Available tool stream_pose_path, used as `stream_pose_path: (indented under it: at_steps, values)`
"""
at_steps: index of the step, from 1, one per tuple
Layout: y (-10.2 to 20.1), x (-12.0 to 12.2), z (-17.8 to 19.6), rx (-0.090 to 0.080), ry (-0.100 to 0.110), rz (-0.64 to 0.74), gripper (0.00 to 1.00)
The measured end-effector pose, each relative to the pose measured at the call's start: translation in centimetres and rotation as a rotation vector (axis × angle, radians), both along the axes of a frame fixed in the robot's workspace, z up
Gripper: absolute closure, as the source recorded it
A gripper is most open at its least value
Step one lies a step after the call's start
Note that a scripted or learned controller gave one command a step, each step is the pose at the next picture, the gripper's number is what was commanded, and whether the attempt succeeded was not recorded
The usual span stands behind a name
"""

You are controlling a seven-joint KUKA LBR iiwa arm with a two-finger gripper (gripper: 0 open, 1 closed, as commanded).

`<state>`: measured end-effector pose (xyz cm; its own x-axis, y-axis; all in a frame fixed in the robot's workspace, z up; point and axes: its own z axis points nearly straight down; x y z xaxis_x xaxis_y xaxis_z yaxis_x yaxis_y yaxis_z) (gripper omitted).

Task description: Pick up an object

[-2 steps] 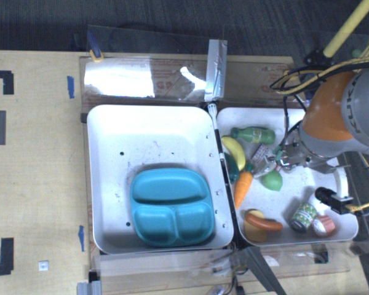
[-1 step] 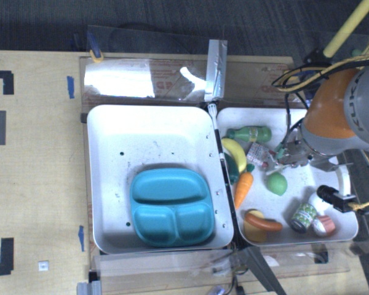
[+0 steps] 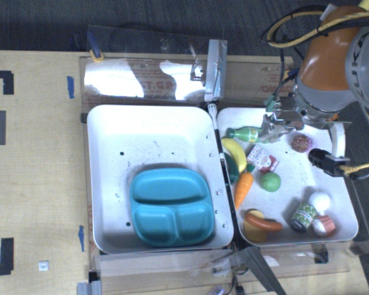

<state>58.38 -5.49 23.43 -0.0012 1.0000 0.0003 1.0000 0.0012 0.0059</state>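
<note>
While gripper (image 3: 272, 129) grasp cannot be told | right bin (image 3: 350, 211): one banana (image 3: 235, 154), one carrot (image 3: 243, 188) | left bin (image 3: 104, 165): one blue tray (image 3: 171, 206)

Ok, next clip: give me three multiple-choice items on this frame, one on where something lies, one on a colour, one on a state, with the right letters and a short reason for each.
1. Where does the divided tray lie?
A. left bin
B. right bin
C. on the bench outside the bins

2. What colour is the ball beside the carrot?
A. red
B. green
C. blue

3. How does the small bottle near the gripper stand?
A. upright
B. lying on its side
C. stacked on the tray

Answers: 1 A, the tray rests in the left bin, toward its near edge. 2 B, the ball is plainly green. 3 B, the bottle lies flat on the floor of the right bin, its length running across the view.
</note>
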Motion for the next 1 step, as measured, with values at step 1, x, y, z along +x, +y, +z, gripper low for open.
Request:
stream_pose_path:
  at_steps: [1]
  values:
    - [-0.18, -0.14, -0.26, -0.001, 0.006, -0.003, 0.0]
